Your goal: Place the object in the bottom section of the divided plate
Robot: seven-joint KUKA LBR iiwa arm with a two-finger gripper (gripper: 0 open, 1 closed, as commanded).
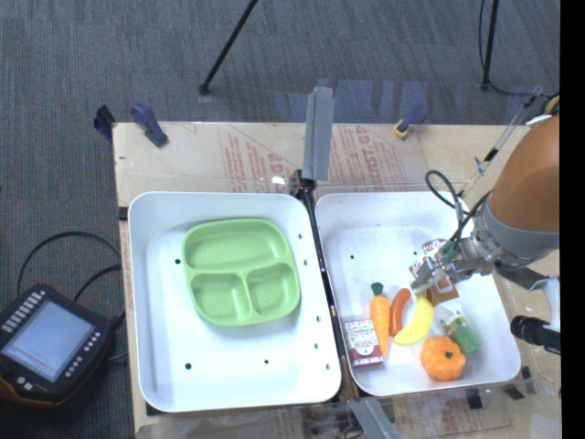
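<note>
Presumably to pick one, the hand hovers over the toy food in the right bin, grip state unclear, while the green divided plate waits left.

No readable text anywhere. Faint red printing on the cardboard sheet under the bins, too blurred to make out. Small red carton in the right bin has a label, also illegible; handheld pendant screen shows nothing legible.
</note>
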